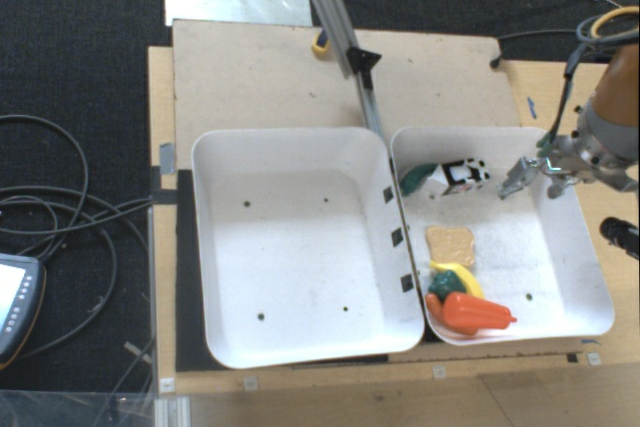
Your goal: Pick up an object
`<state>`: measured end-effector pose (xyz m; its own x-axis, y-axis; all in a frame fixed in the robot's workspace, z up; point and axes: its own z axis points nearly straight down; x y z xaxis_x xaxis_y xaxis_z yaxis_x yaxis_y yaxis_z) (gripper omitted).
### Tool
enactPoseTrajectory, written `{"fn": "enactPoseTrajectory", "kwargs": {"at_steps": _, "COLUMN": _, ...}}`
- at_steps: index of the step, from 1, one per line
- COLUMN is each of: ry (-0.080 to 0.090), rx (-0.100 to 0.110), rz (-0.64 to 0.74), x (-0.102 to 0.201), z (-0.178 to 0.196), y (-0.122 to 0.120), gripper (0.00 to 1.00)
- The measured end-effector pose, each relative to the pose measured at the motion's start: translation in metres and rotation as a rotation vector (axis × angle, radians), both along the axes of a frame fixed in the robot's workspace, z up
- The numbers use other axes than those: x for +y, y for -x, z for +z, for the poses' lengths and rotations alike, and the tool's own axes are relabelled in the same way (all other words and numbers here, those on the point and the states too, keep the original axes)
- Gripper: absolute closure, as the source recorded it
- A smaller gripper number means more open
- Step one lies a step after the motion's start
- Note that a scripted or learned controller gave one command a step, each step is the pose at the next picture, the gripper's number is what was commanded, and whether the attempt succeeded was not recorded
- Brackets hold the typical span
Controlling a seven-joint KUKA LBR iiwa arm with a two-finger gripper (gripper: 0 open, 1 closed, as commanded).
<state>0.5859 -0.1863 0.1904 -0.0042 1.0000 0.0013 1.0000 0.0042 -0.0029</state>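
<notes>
The right bin holds a black-and-white toy with a dark green piece beside it near the back left. A tan square slab lies in the middle left. At the front left sit a yellow banana and an orange carrot-like toy with a green top. My gripper hangs over the back right part of this bin, to the right of the black-and-white toy. Its fingers stand apart with nothing between them.
The left bin stands beside the right one, with a shared divider between them. A grey metal pole slants down from the top toward the bins' back edge. Cables lie on the floor at the left.
</notes>
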Motion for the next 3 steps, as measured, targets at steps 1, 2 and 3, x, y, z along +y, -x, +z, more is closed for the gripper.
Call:
{"fn": "enactPoseTrajectory", "kwargs": {"at_steps": 1, "ry": 0.001, "rx": -0.004, "rz": 0.001, "x": 0.0, "z": 0.002, "y": -0.001, "gripper": 0.0}}
{"fn": "enactPoseTrajectory", "kwargs": {"at_steps": 2, "ry": 0.001, "rx": -0.001, "rz": -0.002, "x": -0.001, "z": -0.039, "y": 0.0, "gripper": 0.0}}
{"fn": "enactPoseTrajectory", "kwargs": {"at_steps": 3, "ry": 0.0, "rx": 0.0, "rz": 0.0, "x": 0.005, "z": -0.099, "y": -0.004, "gripper": 0.0}}
